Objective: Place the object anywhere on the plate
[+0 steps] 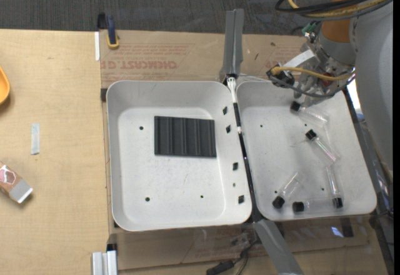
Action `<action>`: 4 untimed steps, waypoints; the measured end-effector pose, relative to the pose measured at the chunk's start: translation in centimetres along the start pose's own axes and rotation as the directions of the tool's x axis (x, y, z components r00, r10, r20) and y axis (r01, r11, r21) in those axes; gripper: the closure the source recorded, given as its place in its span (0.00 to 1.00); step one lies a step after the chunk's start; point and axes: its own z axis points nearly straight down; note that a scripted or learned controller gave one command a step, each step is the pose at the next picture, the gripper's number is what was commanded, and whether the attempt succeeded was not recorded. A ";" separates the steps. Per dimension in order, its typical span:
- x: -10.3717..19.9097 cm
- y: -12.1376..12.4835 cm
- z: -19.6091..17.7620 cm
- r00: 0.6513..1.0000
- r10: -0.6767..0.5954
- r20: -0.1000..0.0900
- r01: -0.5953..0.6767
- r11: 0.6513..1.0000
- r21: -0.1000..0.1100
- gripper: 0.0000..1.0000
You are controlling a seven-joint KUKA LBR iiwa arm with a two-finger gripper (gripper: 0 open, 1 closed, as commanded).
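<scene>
The gripper (299,97) hung over the right bin's (350,208) far corner; whether it gripped anything could not be told; clear tubes (322,149) lay loose there; the dark ribbed plate (185,136) in the left bin (125,205) sat bare, so placing seemingly remained undone.

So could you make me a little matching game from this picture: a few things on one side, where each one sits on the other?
Things:
1. dark ribbed plate
2. clear tubes with black caps
3. tool
4. orange dish

Places:
A. over the far edge of the right bin
B. lying flat in the left bin
C. at the left edge of the bench
D. scattered in the right bin

Pairs: 1-B, 2-D, 3-A, 4-C
</scene>
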 end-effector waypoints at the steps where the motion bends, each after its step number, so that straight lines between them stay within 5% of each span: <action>1: -0.3 -7.0 -2.2 1.000 0.008 0.001 -0.008 1.000 0.000 1.00; 2: 1.3 -15.6 -3.3 0.998 -0.059 0.000 0.059 0.998 -0.001 1.00; 3: -1.6 -26.1 1.0 0.999 0.053 0.000 -0.053 0.999 -0.002 1.00; 4: 6.3 -27.7 -4.5 0.986 0.168 -0.003 -0.168 0.986 -0.003 1.00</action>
